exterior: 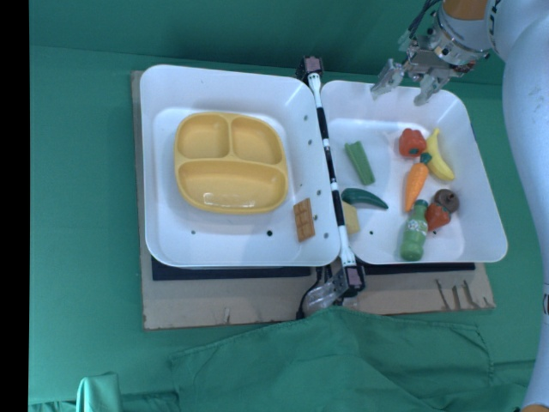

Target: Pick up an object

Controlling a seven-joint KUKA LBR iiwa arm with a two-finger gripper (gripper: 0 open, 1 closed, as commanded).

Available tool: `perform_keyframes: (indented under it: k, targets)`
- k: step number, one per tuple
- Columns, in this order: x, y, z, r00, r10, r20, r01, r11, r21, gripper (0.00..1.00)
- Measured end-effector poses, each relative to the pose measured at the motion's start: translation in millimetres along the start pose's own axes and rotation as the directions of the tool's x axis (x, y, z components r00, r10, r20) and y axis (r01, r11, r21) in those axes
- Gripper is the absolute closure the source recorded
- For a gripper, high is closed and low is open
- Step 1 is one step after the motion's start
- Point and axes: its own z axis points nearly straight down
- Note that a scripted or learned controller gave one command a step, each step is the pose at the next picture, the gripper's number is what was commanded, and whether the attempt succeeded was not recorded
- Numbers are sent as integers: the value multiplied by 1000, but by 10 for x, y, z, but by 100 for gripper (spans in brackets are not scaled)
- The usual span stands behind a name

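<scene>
My gripper (405, 84) hangs open over the far edge of the right bin (480, 239), with nothing between its fingers. Below it in that bin lie a red pepper (410, 142), a yellow banana (439, 156), an orange carrot (415, 184), a green celery stick (359, 162), a dark green chilli (364, 198), a green bottle (413, 233), a strawberry (437, 216) and a brown round piece (446, 200). All of these lie apart from the gripper.
The left bin (163, 230) holds a yellow divided plate (230, 162) and a small brown waffle piece (304, 219). A yellow block (351, 217) sits by the divider between the bins. Green cloth (343, 363) lies bunched at the bench's front.
</scene>
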Motion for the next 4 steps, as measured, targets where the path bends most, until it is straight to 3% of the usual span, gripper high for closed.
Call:
perform_keyframes:
  k: [1, 2, 3, 4]
  targets:
    - [-147, -26, 586, 1000, 1, -4, -1, 1000, 15, 0]
    - [-102, -27, 675, 1000, 1, 0, -1, 1000, 17, 0]
    - [-327, -166, 476, 1000, 4, 1, -4, 1000, 5, 0]
    - [-368, -26, 700, 1000, -2, -4, 2, 1000, 20, 0]
